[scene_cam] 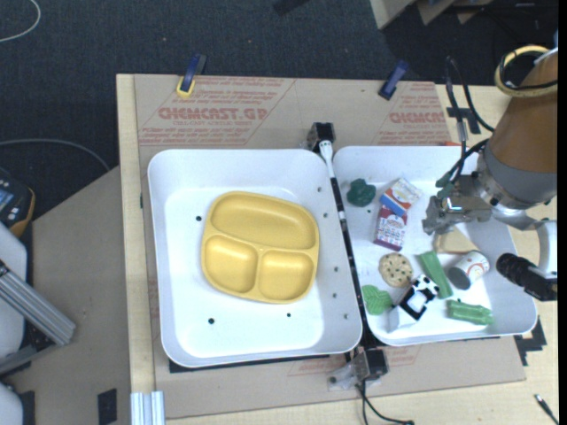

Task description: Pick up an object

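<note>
My gripper hangs over the upper right part of the right bin, on the grey arm with the orange band. Just below it lies a beige wedge, and left of it a red, white and blue carton. Also in this bin are a dark green piece, a cookie, a green stick, a white and red cylinder, a black and white item and a green block.
The left bin holds a yellow divided plate. A black ridge with clamps separates the two bins. Another green piece lies by the right bin's front left corner. Cables hang behind the arm at the upper right.
</note>
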